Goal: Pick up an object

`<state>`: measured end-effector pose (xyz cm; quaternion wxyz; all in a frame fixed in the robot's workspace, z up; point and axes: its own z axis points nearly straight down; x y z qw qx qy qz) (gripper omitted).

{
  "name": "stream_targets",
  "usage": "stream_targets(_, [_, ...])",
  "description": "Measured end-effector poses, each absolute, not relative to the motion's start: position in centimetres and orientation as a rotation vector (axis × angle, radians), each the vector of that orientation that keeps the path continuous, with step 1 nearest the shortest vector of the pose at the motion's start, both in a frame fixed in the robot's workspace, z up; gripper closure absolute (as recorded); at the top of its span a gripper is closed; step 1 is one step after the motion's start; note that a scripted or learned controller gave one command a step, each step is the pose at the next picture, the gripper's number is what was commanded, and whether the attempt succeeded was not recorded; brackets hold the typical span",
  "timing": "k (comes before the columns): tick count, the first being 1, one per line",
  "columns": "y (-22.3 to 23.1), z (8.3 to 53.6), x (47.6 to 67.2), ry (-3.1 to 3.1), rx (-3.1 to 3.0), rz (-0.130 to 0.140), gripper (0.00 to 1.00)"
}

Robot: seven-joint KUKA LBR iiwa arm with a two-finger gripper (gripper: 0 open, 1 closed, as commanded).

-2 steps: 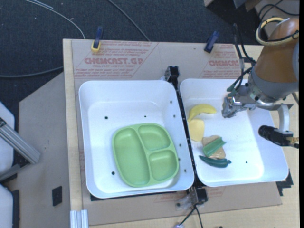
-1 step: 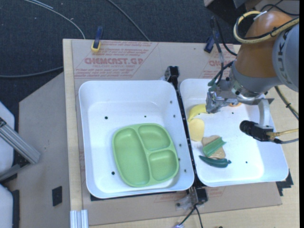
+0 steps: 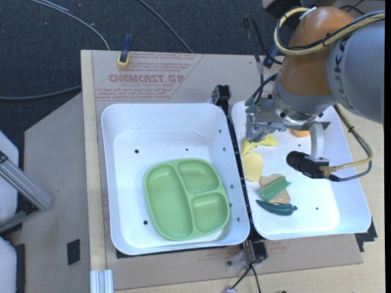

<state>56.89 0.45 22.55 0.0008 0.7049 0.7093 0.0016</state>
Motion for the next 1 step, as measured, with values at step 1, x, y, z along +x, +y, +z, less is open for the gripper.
stream_targets(1, [6.58,22.84,55.85,2.232,2.215,0.002,1.00])
